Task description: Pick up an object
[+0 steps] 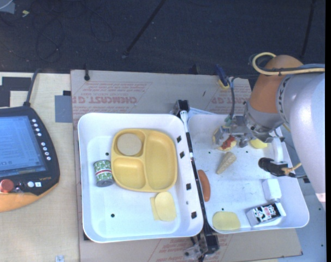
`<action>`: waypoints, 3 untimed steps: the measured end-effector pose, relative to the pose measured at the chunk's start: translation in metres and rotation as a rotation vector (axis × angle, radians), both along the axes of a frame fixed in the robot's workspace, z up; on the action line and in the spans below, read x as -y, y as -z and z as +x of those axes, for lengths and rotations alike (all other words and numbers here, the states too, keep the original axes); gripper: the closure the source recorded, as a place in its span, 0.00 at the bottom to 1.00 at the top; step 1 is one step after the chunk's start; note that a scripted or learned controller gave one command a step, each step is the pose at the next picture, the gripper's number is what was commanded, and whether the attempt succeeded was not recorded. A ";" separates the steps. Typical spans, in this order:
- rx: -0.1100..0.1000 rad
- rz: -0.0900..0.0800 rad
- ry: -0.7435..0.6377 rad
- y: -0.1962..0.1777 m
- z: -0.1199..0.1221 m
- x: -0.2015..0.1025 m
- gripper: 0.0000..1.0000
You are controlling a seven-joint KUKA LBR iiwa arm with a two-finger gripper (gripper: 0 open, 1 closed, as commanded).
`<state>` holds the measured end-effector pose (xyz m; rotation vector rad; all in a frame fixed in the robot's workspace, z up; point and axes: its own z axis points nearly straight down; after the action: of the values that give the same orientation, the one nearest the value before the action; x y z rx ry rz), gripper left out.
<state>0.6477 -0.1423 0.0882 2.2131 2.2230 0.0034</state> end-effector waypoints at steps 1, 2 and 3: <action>-0.003 0.002 0.002 -0.058 -0.003 -0.015 0.00; -0.007 0.007 -0.001 -0.015 -0.003 0.033 0.00; -0.007 0.004 0.008 0.000 -0.069 0.052 0.00</action>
<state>0.5788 -0.1946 0.0882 2.2270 2.2197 -0.0005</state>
